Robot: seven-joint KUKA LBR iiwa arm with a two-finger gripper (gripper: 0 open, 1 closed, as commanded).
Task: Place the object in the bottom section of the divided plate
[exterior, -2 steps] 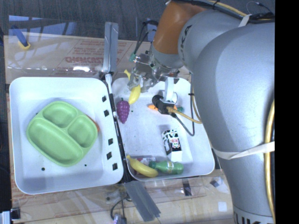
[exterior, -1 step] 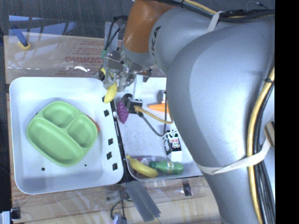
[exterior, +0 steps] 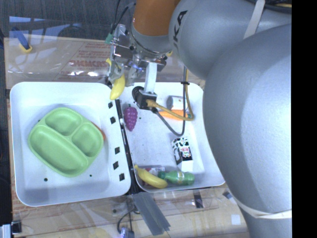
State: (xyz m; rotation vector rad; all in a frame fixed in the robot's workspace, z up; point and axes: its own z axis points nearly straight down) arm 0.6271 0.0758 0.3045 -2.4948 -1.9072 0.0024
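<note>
A second banana (exterior: pixel 151 178) and a green bottle (exterior: pixel 178 177) are lying along the right bin's (exterior: pixel 198 90) near edge. The green divided plate (exterior: pixel 66 141) is sitting mid-left bin (exterior: pixel 20 133). Purple grapes (exterior: pixel 130 117) are resting by the divider. At the far edge, the pincer (exterior: pixel 120 79) is gripping a yellow banana (exterior: pixel 117 88), closed around it.

Two white bins (exterior: pixel 20 133) — one green divided plate (exterior: pixel 65 140), two bananas (exterior: pixel 118 87), one grape bunch (exterior: pixel 130 117), one green bottle (exterior: pixel 179 177).

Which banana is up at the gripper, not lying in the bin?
The upper banana, hanging at the gripper over the right bin's top-left corner. The other banana lies at the bin's bottom edge beside the green bottle.
</note>
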